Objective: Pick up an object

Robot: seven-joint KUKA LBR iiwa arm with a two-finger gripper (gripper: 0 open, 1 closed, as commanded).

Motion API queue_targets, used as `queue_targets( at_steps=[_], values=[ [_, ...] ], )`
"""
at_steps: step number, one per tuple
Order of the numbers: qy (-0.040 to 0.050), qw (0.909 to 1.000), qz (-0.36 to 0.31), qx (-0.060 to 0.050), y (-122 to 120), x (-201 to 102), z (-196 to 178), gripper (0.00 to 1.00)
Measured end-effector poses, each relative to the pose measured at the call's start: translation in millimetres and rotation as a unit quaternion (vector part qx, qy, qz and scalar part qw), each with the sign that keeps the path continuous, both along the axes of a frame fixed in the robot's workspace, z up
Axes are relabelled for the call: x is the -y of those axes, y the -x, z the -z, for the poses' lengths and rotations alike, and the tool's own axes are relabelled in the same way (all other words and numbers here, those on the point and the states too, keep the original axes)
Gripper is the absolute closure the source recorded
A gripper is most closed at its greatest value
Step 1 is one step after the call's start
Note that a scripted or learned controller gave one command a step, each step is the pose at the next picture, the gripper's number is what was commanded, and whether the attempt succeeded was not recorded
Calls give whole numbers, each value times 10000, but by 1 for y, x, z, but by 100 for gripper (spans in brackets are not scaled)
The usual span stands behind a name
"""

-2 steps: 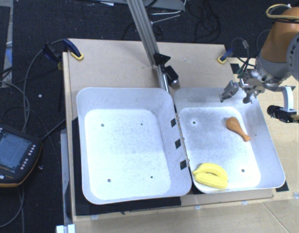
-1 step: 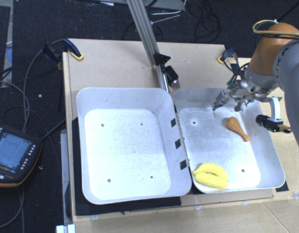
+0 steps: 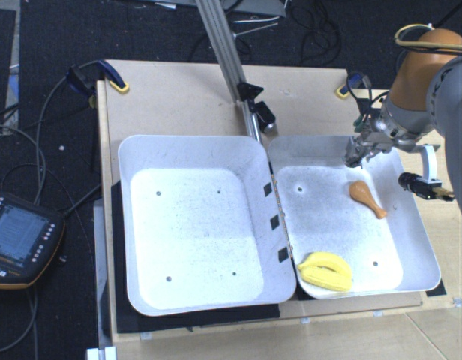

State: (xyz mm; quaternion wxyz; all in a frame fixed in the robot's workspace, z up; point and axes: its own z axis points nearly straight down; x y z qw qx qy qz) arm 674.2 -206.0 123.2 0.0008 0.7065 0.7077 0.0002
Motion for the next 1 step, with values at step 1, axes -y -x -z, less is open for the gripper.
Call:
queue_targets(
  at_steps=[1],
  values=[
    [2,10000,7,17,9,0,-55,100]
  ],
)
